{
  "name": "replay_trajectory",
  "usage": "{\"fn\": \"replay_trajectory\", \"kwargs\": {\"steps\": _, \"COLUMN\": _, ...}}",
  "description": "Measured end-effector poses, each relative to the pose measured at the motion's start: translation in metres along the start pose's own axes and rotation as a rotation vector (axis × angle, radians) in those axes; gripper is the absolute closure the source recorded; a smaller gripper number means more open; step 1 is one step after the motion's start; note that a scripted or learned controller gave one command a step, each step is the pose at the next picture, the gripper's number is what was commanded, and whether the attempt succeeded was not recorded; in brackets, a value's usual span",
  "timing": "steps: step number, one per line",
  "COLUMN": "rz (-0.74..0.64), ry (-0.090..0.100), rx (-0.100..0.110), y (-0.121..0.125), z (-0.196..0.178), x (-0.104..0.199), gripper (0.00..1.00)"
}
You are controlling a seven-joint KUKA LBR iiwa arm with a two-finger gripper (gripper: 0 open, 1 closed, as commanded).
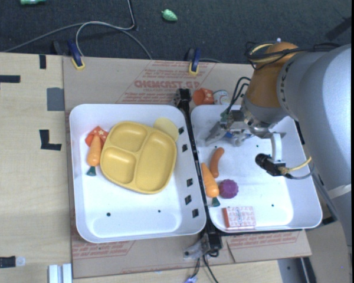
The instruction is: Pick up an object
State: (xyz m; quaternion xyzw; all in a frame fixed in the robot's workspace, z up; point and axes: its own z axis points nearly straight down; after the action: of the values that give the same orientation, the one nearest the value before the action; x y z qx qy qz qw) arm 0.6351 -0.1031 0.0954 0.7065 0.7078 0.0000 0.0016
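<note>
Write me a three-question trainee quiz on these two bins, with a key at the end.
1. True or false: the yellow divided plate lies in the same bin as the sausage.
2. Multiple choice: what lies right beside the purple ball? A) a green bottle B) a carrot C) a blue clamp
3. Fill in: the tool hangs over the ____ bin, as the camera sees it.

Key
1. False: the plate is in the left bin, the sausage in the right one.
2. B.
3. Right, near its far end, above the sausage.
</note>
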Motion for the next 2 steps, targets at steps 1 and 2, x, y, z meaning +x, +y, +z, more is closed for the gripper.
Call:
{"fn": "replay_trajectory", "kwargs": {"steps": 1, "rz": 0.001, "ry": 0.0, "rx": -0.002, "y": -0.035, "z": 0.0091, "x": 0.0044, "gripper": 0.0}}
{"fn": "replay_trajectory", "kwargs": {"steps": 2, "rz": 0.001, "ry": -0.001, "rx": -0.002, "y": -0.0347, "z": -0.0006, "x": 0.0041, "gripper": 1.0}}
